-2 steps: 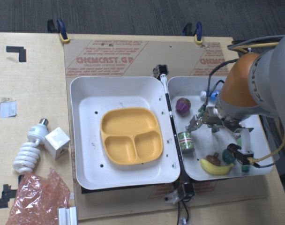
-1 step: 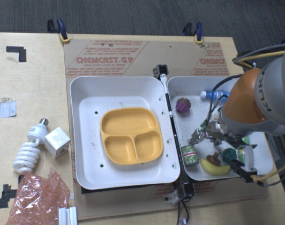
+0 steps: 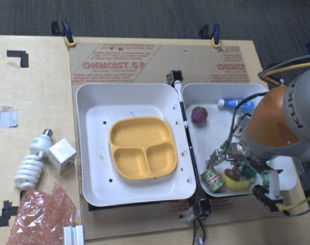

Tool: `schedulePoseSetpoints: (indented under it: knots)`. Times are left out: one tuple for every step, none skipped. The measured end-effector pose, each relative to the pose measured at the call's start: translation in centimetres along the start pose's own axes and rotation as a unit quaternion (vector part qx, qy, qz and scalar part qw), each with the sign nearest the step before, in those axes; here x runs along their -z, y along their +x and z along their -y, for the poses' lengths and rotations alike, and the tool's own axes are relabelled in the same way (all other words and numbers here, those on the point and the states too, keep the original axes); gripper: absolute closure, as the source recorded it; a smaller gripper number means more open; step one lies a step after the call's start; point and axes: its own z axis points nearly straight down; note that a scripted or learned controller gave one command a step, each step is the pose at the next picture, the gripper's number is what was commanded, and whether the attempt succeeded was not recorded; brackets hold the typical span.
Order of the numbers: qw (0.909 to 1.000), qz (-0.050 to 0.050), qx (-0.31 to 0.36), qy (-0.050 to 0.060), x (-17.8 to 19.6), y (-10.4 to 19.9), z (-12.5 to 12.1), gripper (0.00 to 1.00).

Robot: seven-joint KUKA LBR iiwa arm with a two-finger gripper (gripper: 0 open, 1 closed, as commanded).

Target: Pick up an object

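Pale wooden bench (image 3: pixel 32 91) under brown cardboard sheet (image 3: pixel 119 60), spiral bulb (image 3: pixel 32 162), white cube (image 3: pixel 62 154), pink plastic wrap (image 3: pixel 40 221).

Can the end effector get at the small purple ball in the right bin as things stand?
Probably yes. The small purple ball lies alone on bare floor near the right bin's upper left, nothing over it. The end effector sits lower in the same bin, above the yellow banana.

Glossy yellow plastic tray (image 3: pixel 143 148) in smooth white plastic bin (image 3: pixel 94 137); left of bin, crinkled pink film (image 3: pixel 40 216) on pale matt wood bench (image 3: pixel 27 91).
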Motion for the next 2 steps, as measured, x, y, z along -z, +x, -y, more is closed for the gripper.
schedulePoseSetpoints:
  knots:
    - [1.0000, 0.000, -0.001, 0.000, 1.0, -0.1, -0.1, 1.00]
    - [1.0000, -0.001, 0.002, 0.004, 9.9, 7.2, 0.1, 1.00]
